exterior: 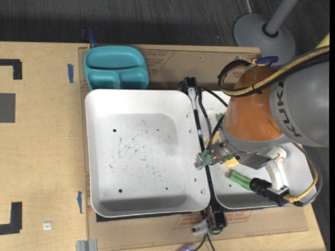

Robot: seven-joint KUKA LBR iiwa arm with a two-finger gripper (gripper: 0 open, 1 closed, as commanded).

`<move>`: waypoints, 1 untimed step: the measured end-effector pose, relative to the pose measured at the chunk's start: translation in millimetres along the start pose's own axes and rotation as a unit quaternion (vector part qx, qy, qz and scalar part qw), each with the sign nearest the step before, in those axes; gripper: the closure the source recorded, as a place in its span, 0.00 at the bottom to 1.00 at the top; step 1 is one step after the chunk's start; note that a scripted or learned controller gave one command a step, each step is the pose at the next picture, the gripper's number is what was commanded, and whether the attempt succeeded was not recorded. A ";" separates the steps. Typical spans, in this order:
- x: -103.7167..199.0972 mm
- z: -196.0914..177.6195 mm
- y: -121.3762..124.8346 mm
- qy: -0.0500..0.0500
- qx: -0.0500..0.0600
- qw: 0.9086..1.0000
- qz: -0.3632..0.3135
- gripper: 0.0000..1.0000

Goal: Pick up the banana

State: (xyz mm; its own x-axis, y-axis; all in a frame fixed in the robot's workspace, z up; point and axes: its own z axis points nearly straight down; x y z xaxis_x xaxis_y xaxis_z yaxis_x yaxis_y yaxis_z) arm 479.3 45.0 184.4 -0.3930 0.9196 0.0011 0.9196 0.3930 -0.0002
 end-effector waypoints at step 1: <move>-0.4 -10.0 0.9 -0.001 -0.001 1.000 0.000 1.00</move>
State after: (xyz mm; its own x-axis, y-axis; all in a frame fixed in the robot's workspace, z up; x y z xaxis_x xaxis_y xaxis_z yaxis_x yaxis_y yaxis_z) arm 480.2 45.0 194.4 -0.3936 0.9193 -0.0004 0.9193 0.3936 0.0020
